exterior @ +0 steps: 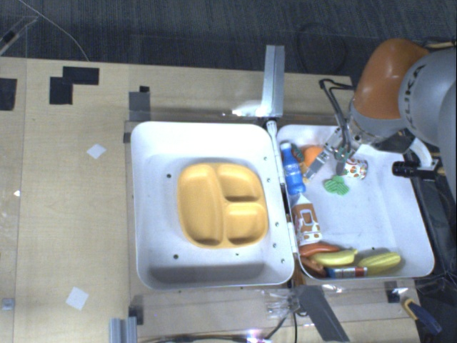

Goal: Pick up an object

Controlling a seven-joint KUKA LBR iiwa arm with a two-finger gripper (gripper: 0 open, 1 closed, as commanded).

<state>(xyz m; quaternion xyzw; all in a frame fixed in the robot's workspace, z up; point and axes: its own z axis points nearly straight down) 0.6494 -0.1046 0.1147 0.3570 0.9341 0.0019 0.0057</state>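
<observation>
While I scan from the left, the left bin (143,213) holds one thing, a yellow divided tray (218,204) lying flat in its middle, well apart from the arm. Next, along the dividing wall in the right bin (410,220), a blue bottle (292,168) lies with its long axis running up-down in the camera view, and below it a small carton (307,224) on the same line. Bottom edge of that bin: two bananas (357,259) end to end, long axis left-right, with a red item under them I can't name. Then an orange ball-like thing (312,153), a green leafy piece (335,186), and a small white patterned object (355,169) just right of the green one. The gripper (337,153) sits low over the top part of the right bin, between the orange thing and the white object; green piece lies just below it toward the near side. I judge those three nearest candidates, bananas and carton well away. I can't tell whether it is spread or pinching anything, too blurred. Arm comes in from the right, orange band (382,73) up high, wrist tipped down and leftward into the bin
</observation>
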